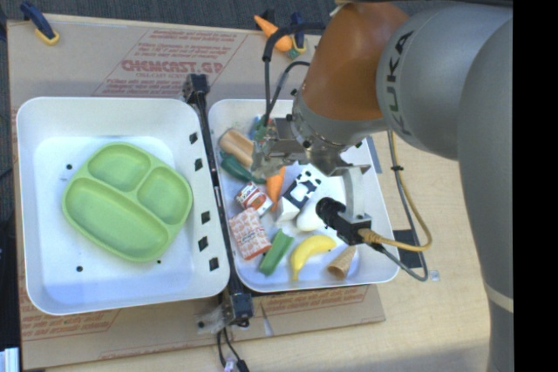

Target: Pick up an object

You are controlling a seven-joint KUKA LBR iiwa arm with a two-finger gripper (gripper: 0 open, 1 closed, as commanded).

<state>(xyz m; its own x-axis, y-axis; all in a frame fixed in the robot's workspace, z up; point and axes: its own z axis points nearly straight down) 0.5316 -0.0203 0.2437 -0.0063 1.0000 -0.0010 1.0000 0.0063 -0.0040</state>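
The right bin [381,273] holds a pile of toy foods: a bread roll [235,144], an orange carrot [275,186], a red-and-white packet [249,233], a small red carton [251,196], a green piece [275,252], a yellow banana [309,253] and an ice-cream cone [343,260]. My gripper [277,149] hangs low over the upper middle of this bin, just right of the bread roll and above the carrot. Its wrist and the orange band hide most of the fingers.
In the left bin [35,179] lies a green divided plate [127,200]. Black clips [196,87] run along the seam between the bins. A black-and-yellow cable [366,235] droops over the right bin's lower right. Cardboard [166,57] lies under both bins.
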